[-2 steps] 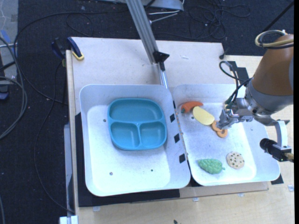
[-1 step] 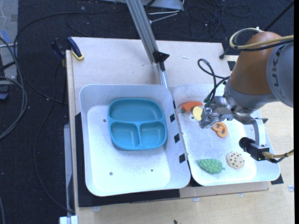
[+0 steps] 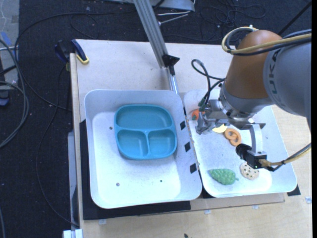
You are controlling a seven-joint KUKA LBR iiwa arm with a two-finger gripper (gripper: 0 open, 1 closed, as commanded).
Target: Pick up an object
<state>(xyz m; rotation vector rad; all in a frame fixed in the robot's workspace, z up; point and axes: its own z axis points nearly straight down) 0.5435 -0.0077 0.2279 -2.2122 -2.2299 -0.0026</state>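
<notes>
My gripper (image 3: 202,125) hangs low over the upper left part of the right bin (image 3: 277,182), close to the wall between the bins. A small orange piece (image 3: 195,114) peeks out just left of it, and a yellow piece (image 3: 219,129) lies partly under it on the right. Further right an orange pretzel-shaped toy (image 3: 232,136) rests on the bin floor. A green bunch of grapes (image 3: 223,176) and a round cookie (image 3: 248,171) lie near the bin's front. The arm's bulk hides the back of the bin.
The left bin (image 3: 99,182) holds a blue three-compartment plate (image 3: 146,132). A metal pole (image 3: 151,29) slants over the bench behind the bins. A black cable loops from the wrist down to a small black block (image 3: 247,155) above the cookie.
</notes>
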